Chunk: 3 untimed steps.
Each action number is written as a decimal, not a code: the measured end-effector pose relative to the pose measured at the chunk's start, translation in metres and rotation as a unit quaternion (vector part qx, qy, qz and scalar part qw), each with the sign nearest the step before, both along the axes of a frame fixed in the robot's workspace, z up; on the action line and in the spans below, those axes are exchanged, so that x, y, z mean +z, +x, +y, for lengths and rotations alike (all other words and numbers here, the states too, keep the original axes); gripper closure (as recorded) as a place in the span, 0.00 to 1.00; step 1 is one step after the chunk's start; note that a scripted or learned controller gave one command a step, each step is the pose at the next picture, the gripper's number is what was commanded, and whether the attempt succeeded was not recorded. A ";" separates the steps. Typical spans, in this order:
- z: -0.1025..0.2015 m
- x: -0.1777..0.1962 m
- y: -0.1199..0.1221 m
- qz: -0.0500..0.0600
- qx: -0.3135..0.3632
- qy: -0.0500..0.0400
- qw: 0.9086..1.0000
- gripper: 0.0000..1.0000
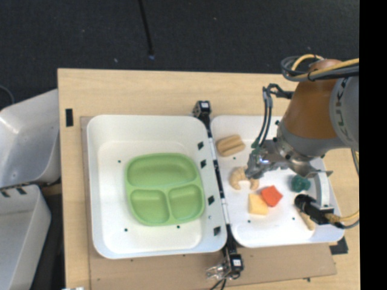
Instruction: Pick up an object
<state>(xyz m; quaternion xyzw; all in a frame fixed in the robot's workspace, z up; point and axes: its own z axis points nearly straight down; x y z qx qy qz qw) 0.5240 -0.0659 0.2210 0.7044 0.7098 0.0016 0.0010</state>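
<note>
Green tray [164, 188] in left bin [100, 222]; pincer [257, 169], grip state unclear, over right bin's [278, 234] small objects.

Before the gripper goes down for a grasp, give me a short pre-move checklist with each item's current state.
1. Gripper over the right bin: ok.
2. Target under it, small tan piece: ok.
3. Nothing held between the fingers: cannot tell.
4. Red block and yellow block apart from the target: ok.
5. Tan loaf-shaped piece apart from the gripper: ok.
6. Green divided tray lies in the left bin: ok.
</note>
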 end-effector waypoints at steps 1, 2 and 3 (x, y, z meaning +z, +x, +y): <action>0.047 -0.004 -0.004 0.002 -0.001 0.000 1.000 1.00; 0.089 0.004 -0.008 0.001 0.000 0.000 1.000 1.00; 0.142 0.001 -0.019 0.002 0.000 0.000 1.000 1.00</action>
